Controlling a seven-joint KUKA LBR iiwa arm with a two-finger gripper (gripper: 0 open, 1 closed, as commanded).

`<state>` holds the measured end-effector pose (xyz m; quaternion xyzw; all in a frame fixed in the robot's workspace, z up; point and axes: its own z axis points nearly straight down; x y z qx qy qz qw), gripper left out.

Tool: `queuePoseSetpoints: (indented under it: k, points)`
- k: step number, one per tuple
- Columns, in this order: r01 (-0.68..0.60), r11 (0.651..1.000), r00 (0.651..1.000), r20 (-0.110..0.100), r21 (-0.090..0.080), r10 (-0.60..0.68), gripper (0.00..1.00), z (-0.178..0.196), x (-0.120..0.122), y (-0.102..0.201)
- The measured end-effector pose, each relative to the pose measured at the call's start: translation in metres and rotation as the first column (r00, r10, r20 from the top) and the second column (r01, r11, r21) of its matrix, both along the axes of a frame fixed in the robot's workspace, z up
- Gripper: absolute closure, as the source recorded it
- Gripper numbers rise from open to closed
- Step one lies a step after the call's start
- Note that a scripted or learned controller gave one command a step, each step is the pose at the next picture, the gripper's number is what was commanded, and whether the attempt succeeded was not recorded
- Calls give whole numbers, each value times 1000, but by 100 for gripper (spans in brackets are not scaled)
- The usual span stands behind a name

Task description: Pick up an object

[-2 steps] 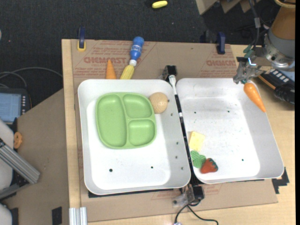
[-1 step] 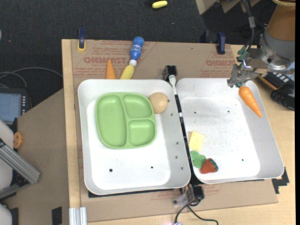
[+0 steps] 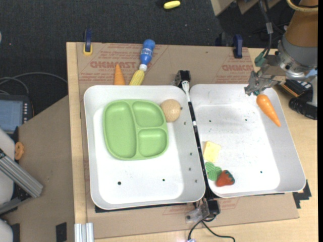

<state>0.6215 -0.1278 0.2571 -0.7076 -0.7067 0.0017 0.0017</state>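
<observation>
Gripper sits at 1 o'clock of the right bin, carrot hanging clamped in its fingers, likely mid-lift.

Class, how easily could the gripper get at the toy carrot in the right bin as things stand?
Probably easily: the gripper hangs just above the toy carrot, which lies alone near the right bin's far corner, though the bin wall is close.

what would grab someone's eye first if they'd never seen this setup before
Probably the green divided plate in the left bin, with a tan ball at its upper right edge. Next, the orange carrot at the right bin's top right, just below the gripper.
</observation>
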Motion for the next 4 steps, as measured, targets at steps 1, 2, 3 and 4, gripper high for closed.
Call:
queuePoseSetpoints:
  k: [1, 2, 3, 4]
  points:
    - [-2, 1000, 1000, 9, -2, 2, 100, 3, 14, 4]
    - [-3, 1000, 1000, 10, -2, 3, 100, 13, 33, 10]
    - [-2, 1000, 1000, 10, -2, 2, 100, 17, 45, 18]
    - [-3, 1000, 1000, 0, 2, 3, 100, 20, -25, 54]
